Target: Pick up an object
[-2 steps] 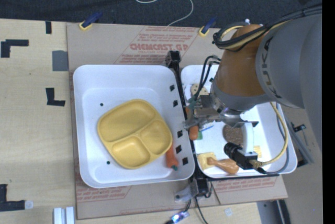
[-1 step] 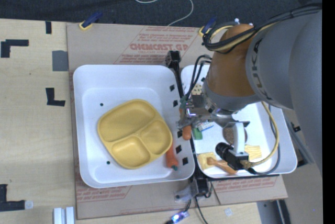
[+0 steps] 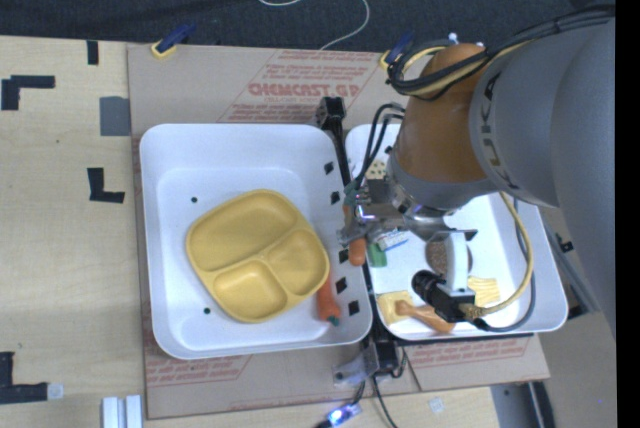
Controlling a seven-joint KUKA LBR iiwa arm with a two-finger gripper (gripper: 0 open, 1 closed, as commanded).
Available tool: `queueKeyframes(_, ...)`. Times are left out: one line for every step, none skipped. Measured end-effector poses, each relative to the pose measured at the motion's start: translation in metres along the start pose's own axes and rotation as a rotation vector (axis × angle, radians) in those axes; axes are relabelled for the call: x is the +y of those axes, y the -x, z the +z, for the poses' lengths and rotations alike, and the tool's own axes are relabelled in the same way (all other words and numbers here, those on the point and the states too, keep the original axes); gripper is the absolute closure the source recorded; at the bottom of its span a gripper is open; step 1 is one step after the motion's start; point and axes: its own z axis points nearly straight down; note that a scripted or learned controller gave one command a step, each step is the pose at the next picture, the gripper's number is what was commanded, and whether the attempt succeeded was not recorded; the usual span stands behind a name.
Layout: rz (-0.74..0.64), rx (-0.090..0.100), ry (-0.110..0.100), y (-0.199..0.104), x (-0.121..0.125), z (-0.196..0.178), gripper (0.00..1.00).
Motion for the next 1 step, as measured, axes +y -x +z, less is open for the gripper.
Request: queueKeyframes(0.000, 0.000, 0.000, 0.0076, 0.0054, -0.0094, 1.00)
